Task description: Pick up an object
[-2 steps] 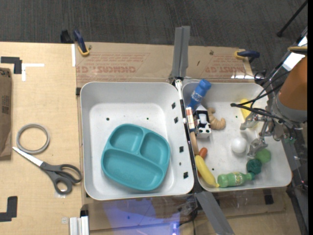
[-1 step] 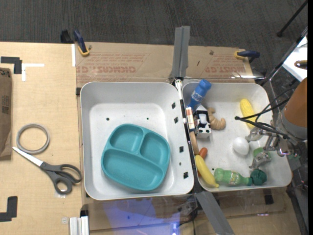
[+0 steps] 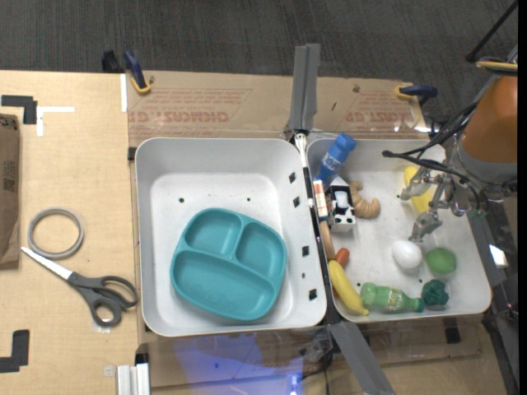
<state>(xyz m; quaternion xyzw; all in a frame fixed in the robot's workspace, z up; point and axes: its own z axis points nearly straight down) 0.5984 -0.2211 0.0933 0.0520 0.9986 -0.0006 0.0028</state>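
Camera view, looking down at a slant. Table (image 3: 66, 138): pale wood surface, cardboard sheet along the far side behind the bins. Left bin (image 3: 156, 171): holds a teal divided plate (image 3: 228, 263), three compartments, lying toward the near right part of the bin; open white floor along the far and left walls. Right bin (image 3: 469, 299): crowded along its left wall and near edge, with bare floor in the middle.

Arm (image 3: 494, 130): enters from the right, orange band cut off at the frame edge, wrist over the far right part of the right bin. Cables and linkage clutter the wrist. Gripper (image 3: 426, 217): points down over the bin, just above the white egg (image 3: 406, 255); fingers look slightly parted with nothing seen between them. A yellow object (image 3: 414, 189) sits partly hidden behind the gripper hardware; its shape is hard to tell.

Other contents of the right bin: blue bottle (image 3: 336, 156) tilted at the far left corner; green bottle (image 3: 389, 297) lying along the near wall; banana (image 3: 346, 287) at the near left; toy cow (image 3: 342, 208), black and white, beside the left wall; croissant-shaped piece (image 3: 368, 207) just right of it; green ball (image 3: 441, 261) touching or just beside the egg; dark green broccoli piece (image 3: 436, 294) in the near right corner.

On the table left of the bins: scissors (image 3: 86, 286), tape roll (image 3: 56, 232).
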